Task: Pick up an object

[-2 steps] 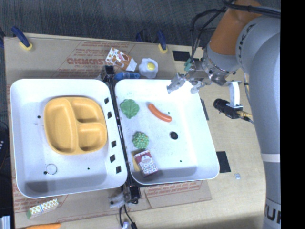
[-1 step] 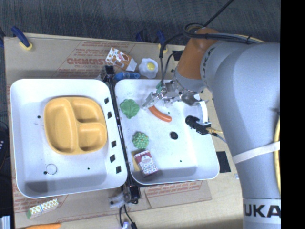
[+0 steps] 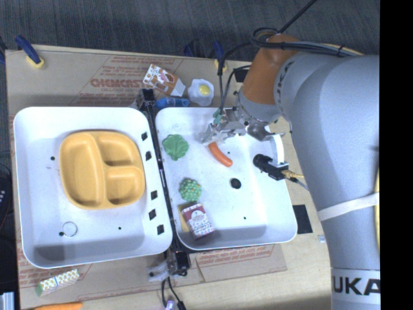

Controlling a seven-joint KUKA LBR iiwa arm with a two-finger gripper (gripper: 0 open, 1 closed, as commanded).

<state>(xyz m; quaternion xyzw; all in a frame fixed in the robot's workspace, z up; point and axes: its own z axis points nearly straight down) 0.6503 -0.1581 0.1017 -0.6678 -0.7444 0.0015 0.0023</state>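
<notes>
Two white bins sit side by side; the right bin point(image 3: 277, 225) serves as the landmark. At its near edge lies a small red packet point(image 3: 197, 220). Just beyond that, a bumpy green ball point(image 3: 190, 189) rests on the bin floor. Farther in, toward the bin's left wall, is a leafy green piece point(image 3: 175, 146), and beside it, nearer the bin's middle, an orange carrot point(image 3: 220, 154) lies at a slant. The gripper point(image 3: 218, 129) hangs just past the carrot at the bin's far side, nothing seen between its fingers; whether they are spread or closed I cannot tell. Left of this bin, a yellow divided tray point(image 3: 102, 168) fills the other bin point(image 3: 32, 237).
</notes>
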